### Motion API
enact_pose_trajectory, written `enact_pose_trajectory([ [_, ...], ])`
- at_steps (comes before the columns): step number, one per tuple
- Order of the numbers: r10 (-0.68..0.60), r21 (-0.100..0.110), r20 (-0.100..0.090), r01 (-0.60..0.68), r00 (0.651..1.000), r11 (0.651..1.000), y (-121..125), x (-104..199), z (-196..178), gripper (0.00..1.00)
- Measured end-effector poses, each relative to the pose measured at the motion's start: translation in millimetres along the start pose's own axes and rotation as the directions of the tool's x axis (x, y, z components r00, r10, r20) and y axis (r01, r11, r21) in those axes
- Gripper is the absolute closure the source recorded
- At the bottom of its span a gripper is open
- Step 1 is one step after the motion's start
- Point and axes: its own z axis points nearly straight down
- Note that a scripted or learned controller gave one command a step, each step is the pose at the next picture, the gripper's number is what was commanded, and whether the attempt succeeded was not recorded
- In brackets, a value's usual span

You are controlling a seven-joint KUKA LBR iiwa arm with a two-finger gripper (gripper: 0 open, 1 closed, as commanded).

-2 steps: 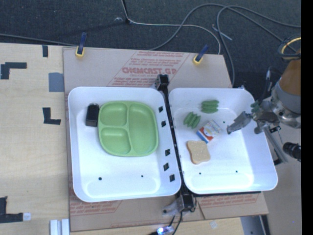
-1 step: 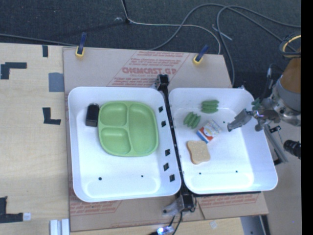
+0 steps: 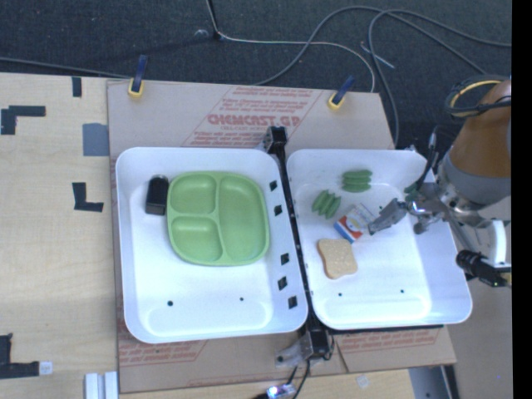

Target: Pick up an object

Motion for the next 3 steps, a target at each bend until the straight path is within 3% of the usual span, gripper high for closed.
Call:
enact_pose_trajectory([
  [2,0.002,-0.006,0.002,-0.002,1.000,1.000,3.3,9.9,93.3,0.00],
  [3,-0.002,-0.013,-0.003,0.002,1.000,1.000,6.4,12.7,78.9,1.00],
])
